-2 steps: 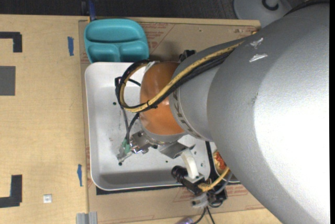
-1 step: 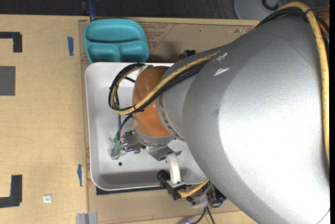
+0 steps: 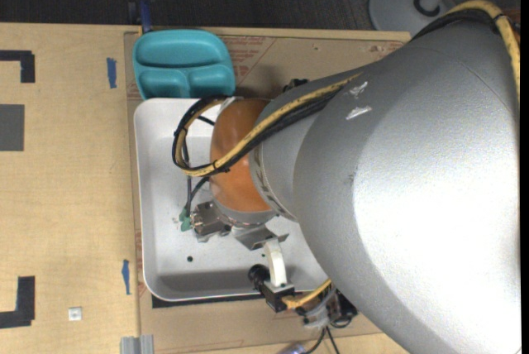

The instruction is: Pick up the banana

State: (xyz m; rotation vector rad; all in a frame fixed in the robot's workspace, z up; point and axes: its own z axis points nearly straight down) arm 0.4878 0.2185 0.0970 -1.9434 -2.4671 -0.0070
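- Grey metal of the arm [image 3: 413, 179] covers most of the right side, its orange band [image 3: 235, 154] hanging over the white bin [image 3: 157, 179].
- A black and yellow cable [image 3: 194, 150] loops from the band across the bin's upper part.
- The claw [image 3: 202, 222] sits low over the bin floor; whether it is released or clenched, I cannot tell.
- The banana cannot be made out anywhere.
- A teal tray [image 3: 183, 63] lies on the tabletop [image 3: 66, 179], touching the bin's far edge.
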